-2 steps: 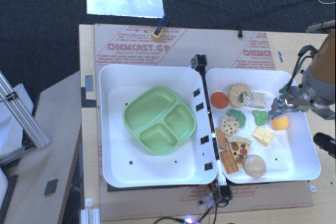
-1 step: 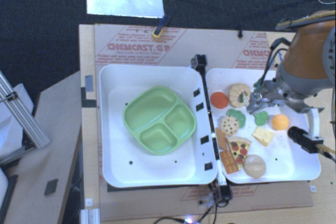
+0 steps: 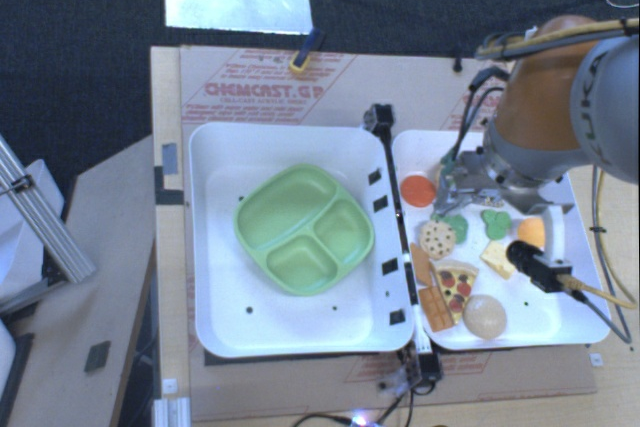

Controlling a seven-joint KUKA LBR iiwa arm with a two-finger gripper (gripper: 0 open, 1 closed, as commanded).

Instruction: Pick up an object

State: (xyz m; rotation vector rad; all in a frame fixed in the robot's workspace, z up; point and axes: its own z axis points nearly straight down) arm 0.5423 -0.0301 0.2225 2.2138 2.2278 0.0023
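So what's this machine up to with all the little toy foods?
A grey and orange robot arm is reaching in from the right over the right-hand white bin, which holds toy foods: a cookie, a pizza slice, a red-orange disc and some green pieces. Its end effector is down among them, near the green pieces. I can't tell whether it has hold of anything. The left bin holds a green divided tray.

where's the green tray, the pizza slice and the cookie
green tray (image 3: 303,228), camera view, middle divider
pizza slice (image 3: 456,286), camera view, centre of its topping
cookie (image 3: 436,239), camera view, middle of its face
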